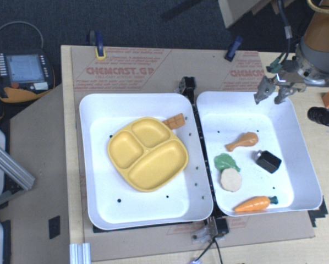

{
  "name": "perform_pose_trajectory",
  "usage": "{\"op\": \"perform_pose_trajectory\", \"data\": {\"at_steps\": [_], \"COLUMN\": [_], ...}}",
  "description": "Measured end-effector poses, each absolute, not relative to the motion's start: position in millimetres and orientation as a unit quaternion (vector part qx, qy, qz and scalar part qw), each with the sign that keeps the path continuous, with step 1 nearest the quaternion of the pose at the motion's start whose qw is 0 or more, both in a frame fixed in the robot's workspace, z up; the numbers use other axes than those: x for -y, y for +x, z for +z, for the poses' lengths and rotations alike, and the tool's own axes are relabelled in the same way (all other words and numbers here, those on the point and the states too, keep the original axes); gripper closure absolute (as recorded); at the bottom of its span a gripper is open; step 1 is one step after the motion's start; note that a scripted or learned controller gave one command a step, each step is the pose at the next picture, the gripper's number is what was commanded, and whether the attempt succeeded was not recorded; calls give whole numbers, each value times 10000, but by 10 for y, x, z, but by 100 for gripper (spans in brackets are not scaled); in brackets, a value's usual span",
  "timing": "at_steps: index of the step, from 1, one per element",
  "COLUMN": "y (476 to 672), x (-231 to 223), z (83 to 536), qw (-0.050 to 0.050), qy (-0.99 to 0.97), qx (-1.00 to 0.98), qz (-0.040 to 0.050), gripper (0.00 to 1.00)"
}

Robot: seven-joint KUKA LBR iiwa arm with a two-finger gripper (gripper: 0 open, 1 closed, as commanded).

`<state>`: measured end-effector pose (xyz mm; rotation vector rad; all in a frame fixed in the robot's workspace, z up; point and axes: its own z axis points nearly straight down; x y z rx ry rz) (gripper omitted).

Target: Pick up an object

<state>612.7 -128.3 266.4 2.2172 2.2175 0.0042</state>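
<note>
Gripper [273,95] up over far rim of right bin [302,147], fingers spread apart, nothing between them. Hangs near bin's far right corner, well apart from every item below.

Right bin contents: chicken leg [242,141] mid-bin, black block [268,161] to its near right, green leaf piece [225,161] touching pale round piece [230,180], carrot [255,203] along near wall. Left bin [93,147]: yellow divided plate [148,153], with small brown block [175,121] tucked at its far edge.

Nothing picked yet; any of these could serve as target.

Risks, as judged from layout:
- Straight descent from present spot likely to meet bare floor or far wall; closes on air.
- Carrot tight against near wall; little room for a finger on wall side, likely to jam or push it.
- Leaf and pale round piece in contact; a grab at one may drag or pinch both, or slip off rounded top.
- Chicken leg tapered; may squirt out if gripped at thin end.
- Black block lies free and looks the safest bet, though a skewed approach could nudge it aside.
</note>
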Motion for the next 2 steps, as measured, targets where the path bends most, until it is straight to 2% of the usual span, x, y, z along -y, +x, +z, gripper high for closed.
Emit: {"op": "perform_pose_trajectory", "data": {"at_steps": [2], "y": [5764], "x": [464], "z": [2594], "qw": [-15], "qy": [7063], "qx": [-7079], "qz": [-8], "gripper": [100]}}
